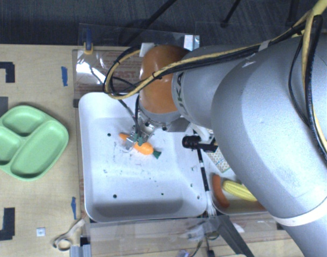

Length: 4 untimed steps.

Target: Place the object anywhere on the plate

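An orange toy carrot [145, 149] with a green end lies on the floor of the left white bin [99, 197], near its middle. My gripper [135, 140] comes down from the right and sits right on the carrot's middle, so orange shows on both sides of its tip. The carrot looks to rest on the bin floor. The green divided plate [27, 141] stands on the wooden bench to the left of the bin, well apart from the gripper.
The big grey arm covers most of the right bin. A yellow corn cob [239, 189] and a reddish item [219, 196] show in that bin by its near edge. Blue tape marks [64, 75] and black marks [7, 71] sit on the bench.
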Tool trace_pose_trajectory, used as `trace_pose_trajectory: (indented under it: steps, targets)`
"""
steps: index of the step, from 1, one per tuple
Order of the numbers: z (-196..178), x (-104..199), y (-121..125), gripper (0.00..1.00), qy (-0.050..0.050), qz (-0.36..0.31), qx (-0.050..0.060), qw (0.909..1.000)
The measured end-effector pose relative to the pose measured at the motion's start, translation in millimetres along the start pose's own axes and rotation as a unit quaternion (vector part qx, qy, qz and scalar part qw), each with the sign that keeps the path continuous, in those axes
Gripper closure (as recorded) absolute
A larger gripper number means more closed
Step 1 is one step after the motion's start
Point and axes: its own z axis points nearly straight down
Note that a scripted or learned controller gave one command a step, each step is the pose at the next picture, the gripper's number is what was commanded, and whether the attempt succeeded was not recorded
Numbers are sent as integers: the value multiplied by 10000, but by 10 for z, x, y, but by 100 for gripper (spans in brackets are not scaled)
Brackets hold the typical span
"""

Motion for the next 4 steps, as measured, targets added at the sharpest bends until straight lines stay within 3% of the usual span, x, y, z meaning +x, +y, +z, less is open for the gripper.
trace_pose_trajectory:
  steps: [1, 2, 3, 4]
  targets:
    - [-184, 894, -135, 100, 48, -272, 46, 9996]
    - [-117, 260, -347, 100, 35, -306, 40, 9995]
    - [-118, 260, -346, 0, 35, -307, 40, 9995]
    - [-183, -433, -80, 0, 27, -1903, 20, 9817]
